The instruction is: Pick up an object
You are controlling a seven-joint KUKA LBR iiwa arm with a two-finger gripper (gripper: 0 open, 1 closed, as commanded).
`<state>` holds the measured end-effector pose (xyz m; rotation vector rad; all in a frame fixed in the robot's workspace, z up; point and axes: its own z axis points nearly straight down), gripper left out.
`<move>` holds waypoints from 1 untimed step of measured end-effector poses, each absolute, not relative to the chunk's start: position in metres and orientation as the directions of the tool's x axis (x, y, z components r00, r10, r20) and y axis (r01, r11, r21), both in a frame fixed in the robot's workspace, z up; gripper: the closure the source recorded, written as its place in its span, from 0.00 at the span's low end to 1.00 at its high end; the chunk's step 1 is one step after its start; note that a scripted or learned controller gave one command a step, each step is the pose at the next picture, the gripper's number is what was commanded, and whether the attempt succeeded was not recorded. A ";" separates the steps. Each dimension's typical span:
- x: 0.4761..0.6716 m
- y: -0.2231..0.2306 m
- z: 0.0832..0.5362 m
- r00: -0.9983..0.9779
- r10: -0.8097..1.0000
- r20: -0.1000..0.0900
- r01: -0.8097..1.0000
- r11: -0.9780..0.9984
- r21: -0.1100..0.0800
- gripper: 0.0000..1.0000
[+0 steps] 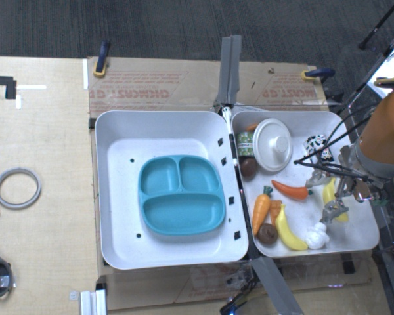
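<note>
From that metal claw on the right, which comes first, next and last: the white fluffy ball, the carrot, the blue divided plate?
1. The white fluffy ball, just below the gripper in the right bin.
2. The carrot, across the same bin near its left wall.
3. The blue divided plate, over in the left bin.

We find the right bin crowded: white lid, carrot, banana and red pepper sit close together. Open floor rings the blue tray in the left bin.

Turquoise plate, white bins, orange carrot, yellow banana, red-orange chilli, black-and-white patterned toy.
</note>
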<state>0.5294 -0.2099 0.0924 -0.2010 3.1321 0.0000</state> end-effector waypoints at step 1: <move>0.531 -0.209 0.102 -0.991 -0.130 -0.007 -0.130 0.992 -0.001 1.00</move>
